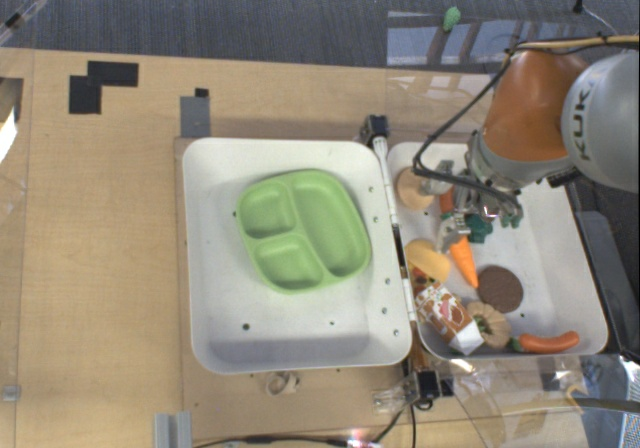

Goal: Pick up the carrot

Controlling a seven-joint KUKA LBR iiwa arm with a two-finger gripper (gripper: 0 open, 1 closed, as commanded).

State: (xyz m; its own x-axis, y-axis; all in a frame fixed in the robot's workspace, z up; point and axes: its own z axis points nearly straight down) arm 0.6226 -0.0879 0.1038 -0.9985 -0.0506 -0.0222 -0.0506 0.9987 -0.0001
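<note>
Nearest us, beside the brown round disc (pixel 499 288), we judge the small orange plastic carrot (pixel 463 262) light, rigid, slick; grasp mid-body. Gripper (pixel 462 227) jaw state: we cannot tell.

The gripper (pixel 462 227) hangs over the right bin (pixel 585 266), directly above the carrot (pixel 463 262). A brown disc (pixel 499 288) lies just beside the carrot. The left bin (pixel 210 266) holds a green divided plate (pixel 302 229).
</note>
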